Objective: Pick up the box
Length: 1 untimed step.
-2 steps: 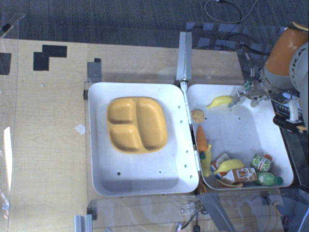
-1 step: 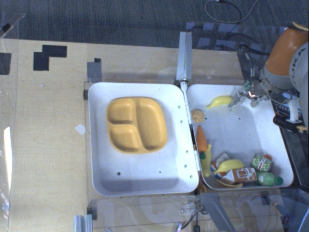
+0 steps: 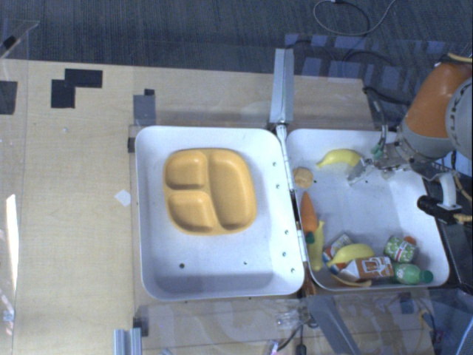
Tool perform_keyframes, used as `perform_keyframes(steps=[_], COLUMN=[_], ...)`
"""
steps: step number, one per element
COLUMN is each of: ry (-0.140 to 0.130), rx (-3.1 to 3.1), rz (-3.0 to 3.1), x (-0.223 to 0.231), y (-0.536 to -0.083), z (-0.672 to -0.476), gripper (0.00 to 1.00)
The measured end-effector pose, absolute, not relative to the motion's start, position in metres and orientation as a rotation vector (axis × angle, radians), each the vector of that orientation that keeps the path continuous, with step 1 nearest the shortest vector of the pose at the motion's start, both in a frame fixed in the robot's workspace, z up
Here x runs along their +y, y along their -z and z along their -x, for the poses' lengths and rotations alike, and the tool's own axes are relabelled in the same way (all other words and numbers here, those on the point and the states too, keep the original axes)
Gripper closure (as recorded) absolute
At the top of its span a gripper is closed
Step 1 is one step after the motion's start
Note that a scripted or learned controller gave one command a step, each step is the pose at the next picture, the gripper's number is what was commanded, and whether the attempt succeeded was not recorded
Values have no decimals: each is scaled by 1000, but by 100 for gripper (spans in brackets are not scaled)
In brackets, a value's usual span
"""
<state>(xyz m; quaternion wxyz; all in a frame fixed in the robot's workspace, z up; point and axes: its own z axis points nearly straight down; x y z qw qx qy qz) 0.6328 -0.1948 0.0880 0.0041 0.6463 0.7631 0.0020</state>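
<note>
The box point(image 3: 367, 268), a small orange-and-white carton, lies flat near the front edge of the right bin point(image 3: 414, 205), packed in among other things: a yellow banana-shaped piece point(image 3: 350, 254) touches its upper side, a green can point(image 3: 400, 248) sits just beside its far corner, and a green bottle point(image 3: 412, 274) lies against its right end. The pincer point(image 3: 371, 163) hangs low over the back of the same bin, just beside a second banana point(image 3: 338, 157) and well apart from the box; whether it is open or closed cannot be told at this size, and nothing is seen between its tips. To do the step well, the arm point(image 3: 436, 113) would have to travel toward the front of the bin, come down straight over the box, and line up across the carton's narrow side, since the crowding leaves little room for the tips on the long sides and a slanted descent would likely catch the bottle or the banana. A carrot point(image 3: 308, 214) and a small round bun point(image 3: 302, 176) lie along the left wall of this bin. The left bin point(image 3: 162, 272) holds a yellow divided tray point(image 3: 210, 191). Both bins rest on a pale wooden worktop point(image 3: 66, 198), with dark carpet and a loose cable point(image 3: 347, 13) beyond it.
</note>
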Motion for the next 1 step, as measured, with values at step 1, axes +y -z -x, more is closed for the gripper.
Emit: perform_keyframes(steps=[1], ry=[-15], rx=[2389], rz=[-2018], x=[-194], y=[-102], z=[-636], gripper=[100])
